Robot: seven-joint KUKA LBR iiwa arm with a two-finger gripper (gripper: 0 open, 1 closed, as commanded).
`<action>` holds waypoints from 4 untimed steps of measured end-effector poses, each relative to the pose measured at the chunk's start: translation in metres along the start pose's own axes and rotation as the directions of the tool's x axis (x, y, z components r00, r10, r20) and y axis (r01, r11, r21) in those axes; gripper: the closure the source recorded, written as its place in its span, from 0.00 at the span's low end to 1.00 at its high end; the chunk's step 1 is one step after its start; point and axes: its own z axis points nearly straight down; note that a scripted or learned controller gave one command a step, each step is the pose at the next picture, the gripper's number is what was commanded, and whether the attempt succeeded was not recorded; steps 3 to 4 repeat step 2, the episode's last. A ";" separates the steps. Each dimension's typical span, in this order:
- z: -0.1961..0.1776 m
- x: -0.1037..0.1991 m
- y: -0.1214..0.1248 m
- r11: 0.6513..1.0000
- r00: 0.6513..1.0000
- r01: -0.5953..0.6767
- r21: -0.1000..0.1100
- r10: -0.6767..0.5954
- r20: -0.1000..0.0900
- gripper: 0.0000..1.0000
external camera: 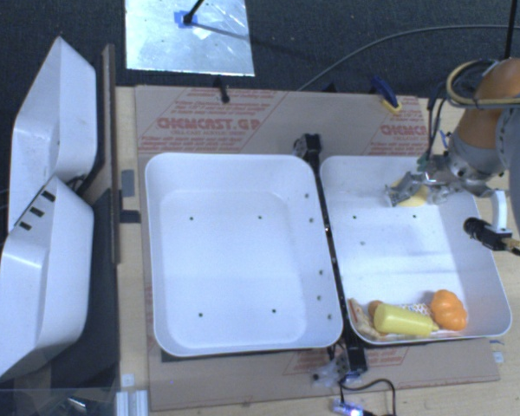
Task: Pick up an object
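My gripper (409,191) hangs over the far part of the right bin (477,319), with the grey arm and its orange band (503,85) reaching in from the right. A small pale yellow object (411,201) shows between the two metal fingers, and the gripper is shut on it. At the near edge of the same bin lie a yellow cylinder (404,320), an orange ball (449,309) and a brownish piece (374,308) beside a flat tan item (359,317).
The left bin (169,232) stands alongside, with a black divider (329,241) between the two. A black fitting (484,230) sits at the right bin's right rim. White covers (43,232) lie at the far left, and a metal plate (189,24) lies behind the bench.
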 end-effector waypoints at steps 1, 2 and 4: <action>-0.011 -0.001 0.000 1.000 1.000 0.000 -0.001 0.000 0.000 1.00; -0.011 -0.001 0.000 1.000 1.000 0.000 0.000 0.000 0.000 0.00; -0.011 -0.001 0.000 1.000 1.000 0.000 0.000 0.000 0.000 0.00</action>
